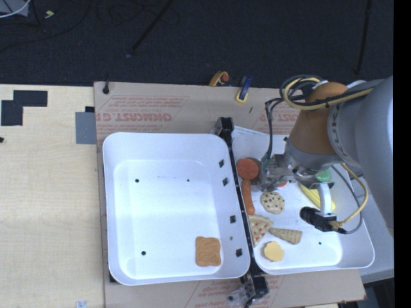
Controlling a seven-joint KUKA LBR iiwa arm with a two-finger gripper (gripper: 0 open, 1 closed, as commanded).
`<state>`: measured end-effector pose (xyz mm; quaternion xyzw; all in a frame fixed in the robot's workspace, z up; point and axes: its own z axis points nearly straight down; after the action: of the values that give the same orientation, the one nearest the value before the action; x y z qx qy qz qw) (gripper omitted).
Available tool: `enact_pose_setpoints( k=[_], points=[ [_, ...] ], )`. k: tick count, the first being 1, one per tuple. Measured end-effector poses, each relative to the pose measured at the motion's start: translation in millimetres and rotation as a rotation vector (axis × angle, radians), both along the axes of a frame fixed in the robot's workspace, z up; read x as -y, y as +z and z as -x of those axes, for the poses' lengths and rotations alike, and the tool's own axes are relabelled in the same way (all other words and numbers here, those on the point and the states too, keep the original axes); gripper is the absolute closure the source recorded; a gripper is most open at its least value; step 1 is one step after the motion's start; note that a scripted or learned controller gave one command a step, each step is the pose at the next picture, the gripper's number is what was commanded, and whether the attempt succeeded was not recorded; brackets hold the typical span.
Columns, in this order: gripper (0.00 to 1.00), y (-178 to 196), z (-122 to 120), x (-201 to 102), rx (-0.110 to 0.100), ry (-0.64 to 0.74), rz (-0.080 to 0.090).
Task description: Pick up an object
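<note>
Camera view, L to R. Far left of frame: pale wood bench top (45, 210) w/ dark grey and black patches near upper left. Cardboard sheet (160, 108) w/ red print lies under both bins, approx. centre frame.

Left bin (122, 147), centre-left: white, shallow. One item inside: tan toast slice (208, 251), lying flat near lower-right corner of bin, close to but apart from the right wall.

Black divider hardware (226, 172) runs between the bins, top to bottom.

Right bin (350, 256), centre-right: white, holds several toy food items. Along its left wall: orange carrot (247, 196), lengthwise, just beside the wall. Above carrot, touching or nearly so: red round item (248, 168), prob. a tomato. Below carrot: pizza wedge (258, 227), w/ waffle cone (286, 235) just beside it on the right. Lower centre of bin: yellow round piece (273, 252), apart from the cone. Mid-bin: choc-chip cookie (272, 202), flat.

Gripper (275, 177) sits low in the bin, between the red round item and the cookie, directly above the cookie's top edge. Finger state: cannot tell; tips are lost in dark hardware. No item visibly between them.

Right of gripper: yellow banana-like item (313, 195), partly hidden by the arm (347, 127). Black cable plug (318, 220) hangs over the bin floor.
</note>
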<state>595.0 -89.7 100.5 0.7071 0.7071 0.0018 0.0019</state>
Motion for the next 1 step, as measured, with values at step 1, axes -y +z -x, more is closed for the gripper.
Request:
enact_pose_setpoints(
  k=[1],
  points=[
    [1.00, 201.4, -3.0, -47.4, 0.010, 0.006, -0.001]
  ],
)
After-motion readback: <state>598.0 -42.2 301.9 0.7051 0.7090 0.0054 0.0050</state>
